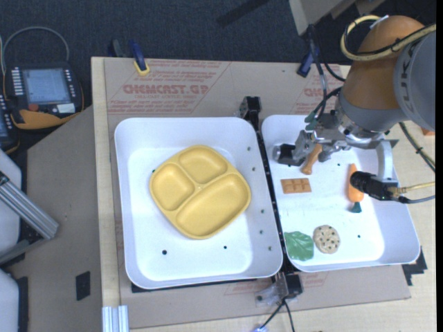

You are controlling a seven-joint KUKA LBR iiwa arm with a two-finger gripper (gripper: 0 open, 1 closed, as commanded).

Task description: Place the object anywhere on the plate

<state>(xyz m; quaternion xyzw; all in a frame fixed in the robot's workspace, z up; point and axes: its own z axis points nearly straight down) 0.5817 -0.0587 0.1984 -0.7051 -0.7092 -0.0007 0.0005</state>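
A yellow plate (201,190) with three compartments lies in the left bin (135,254), with nothing on it. My gripper (297,152) hangs low over the back left part of the right bin (394,244). A small orange stick-shaped piece (311,160) shows slanted right beneath the gripper; whether it is gripped or just lies under it cannot be made out. An orange carrot (354,189) with a green tip lies to the right of the gripper, partly behind the wrist hardware.
The right bin also holds a flat orange cracker (295,185), a round chocolate-chip cookie (327,238) and a green leaf (299,245) near its front. A black clamp (250,106) sits at the back between the bins.
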